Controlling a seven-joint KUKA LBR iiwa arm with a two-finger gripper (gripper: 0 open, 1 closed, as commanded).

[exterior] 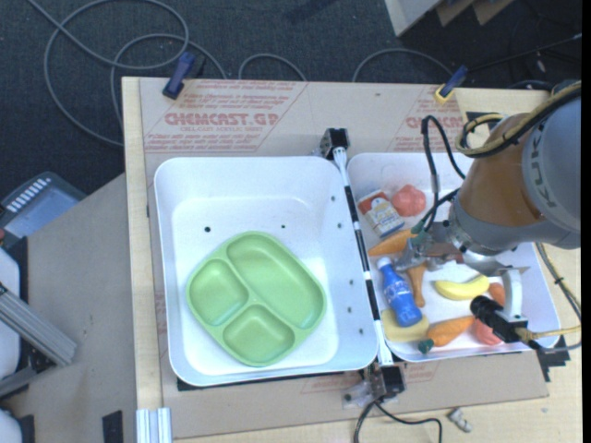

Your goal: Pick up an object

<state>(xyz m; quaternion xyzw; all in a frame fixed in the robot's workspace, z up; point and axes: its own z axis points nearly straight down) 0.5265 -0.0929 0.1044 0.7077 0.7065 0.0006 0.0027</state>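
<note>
Nearest the lens, at the lower edge of the frame, cable ends trail off the bench beneath the seam between the two bins. Left bin, a shallow white plastic tray (175, 192), carries a pale green three-compartment plate (256, 296) lying flat toward its lower left, apart from the walls; probably a drop-off spot, so no pick candidates here. Right bin (369, 169) holds the pile: small red-and-white carton (380, 212), round red tomato-like toy (409, 197), blue bottle (399, 293) lying on its side along the left wall, orange carrot (451, 331) at lower edge, yellow banana (461, 288) just right of centre. Crowding looks like clutter meant for random picks. Grey arm with orange band (494, 187) reaches in from right; two-finger gripper (428, 245) sits low over the orange piece just above the bottle. Jaw state: cannot tell; wrist hides it.
</note>
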